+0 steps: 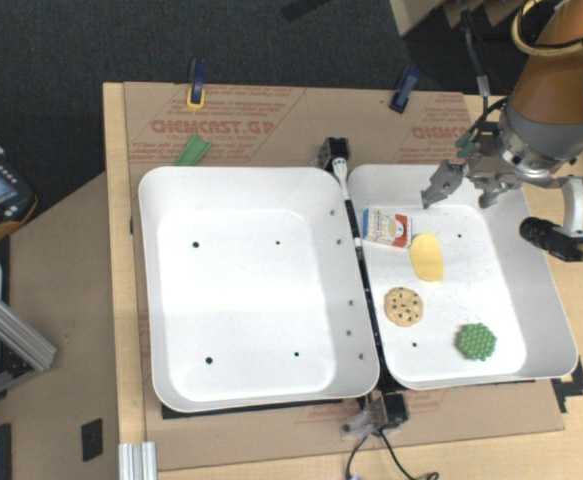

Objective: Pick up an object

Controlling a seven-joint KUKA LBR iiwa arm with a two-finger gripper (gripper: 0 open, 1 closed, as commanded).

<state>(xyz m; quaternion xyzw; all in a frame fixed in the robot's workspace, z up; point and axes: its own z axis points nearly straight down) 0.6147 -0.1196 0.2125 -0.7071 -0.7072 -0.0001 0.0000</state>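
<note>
Four things wait in my right bin (531, 298), and my claw (465, 186) hangs open above them, so next I must drop onto the yellow block (427, 257)

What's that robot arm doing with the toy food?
The robot arm's gripper hangs open over the far end of the right bin, holding nothing. Below it lie a small milk carton, a yellow piece, a cookie and a green bumpy ball. Nothing has been picked up yet.
</note>
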